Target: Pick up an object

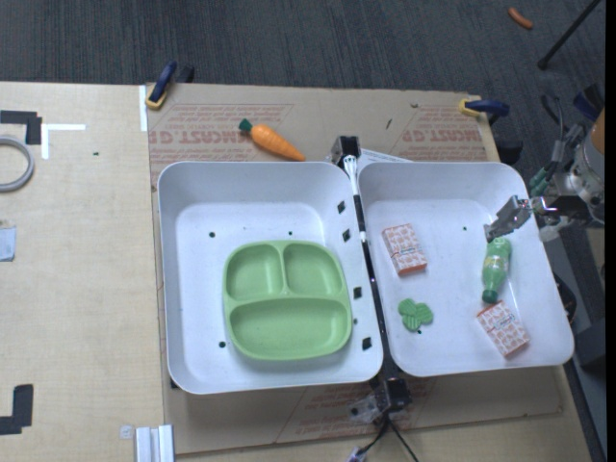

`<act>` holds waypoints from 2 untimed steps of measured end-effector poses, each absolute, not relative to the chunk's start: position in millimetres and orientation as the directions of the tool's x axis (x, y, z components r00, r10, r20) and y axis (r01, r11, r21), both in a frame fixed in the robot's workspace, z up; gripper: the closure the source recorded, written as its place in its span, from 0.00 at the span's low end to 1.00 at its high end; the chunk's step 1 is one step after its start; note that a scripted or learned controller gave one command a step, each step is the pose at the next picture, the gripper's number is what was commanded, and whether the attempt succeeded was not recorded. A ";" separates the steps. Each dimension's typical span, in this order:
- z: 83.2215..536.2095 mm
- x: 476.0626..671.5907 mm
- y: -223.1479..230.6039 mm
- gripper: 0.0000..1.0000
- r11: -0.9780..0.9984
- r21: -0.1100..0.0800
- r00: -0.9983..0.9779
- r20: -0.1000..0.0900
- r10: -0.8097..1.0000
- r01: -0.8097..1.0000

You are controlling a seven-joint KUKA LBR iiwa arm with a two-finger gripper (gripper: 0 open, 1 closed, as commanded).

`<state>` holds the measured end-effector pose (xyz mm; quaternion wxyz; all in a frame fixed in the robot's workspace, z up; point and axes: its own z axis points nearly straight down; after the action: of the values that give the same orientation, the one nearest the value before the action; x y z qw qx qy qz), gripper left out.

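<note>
left white bin [183, 258] holding a green three-section plastic plate [287, 299] | right white bin [443, 186] holding a pale green plastic bottle [496, 269], two small pink cartons [404, 249] [502, 328], a green leafy toy [416, 315] | gripper [507, 218] hovering just above the bottle's top, finger state unclear

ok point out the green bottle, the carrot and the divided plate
green bottle [496, 269], camera view, middle of its body
carrot [274, 141], camera view, middle of the orange part
divided plate [287, 352], camera view, front rim
</note>
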<state>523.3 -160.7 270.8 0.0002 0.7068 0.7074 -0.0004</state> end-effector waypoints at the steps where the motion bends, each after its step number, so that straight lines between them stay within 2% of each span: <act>1: 175.6 552.5 -175.9 0.00 0.263 0.000 -0.263 0.000 0.965 0.965; 2: 112.4 572.8 -212.9 0.00 0.597 0.013 -0.597 -0.011 0.802 0.802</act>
<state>572.8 -212.9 112.4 0.0081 0.4489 0.8935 0.0035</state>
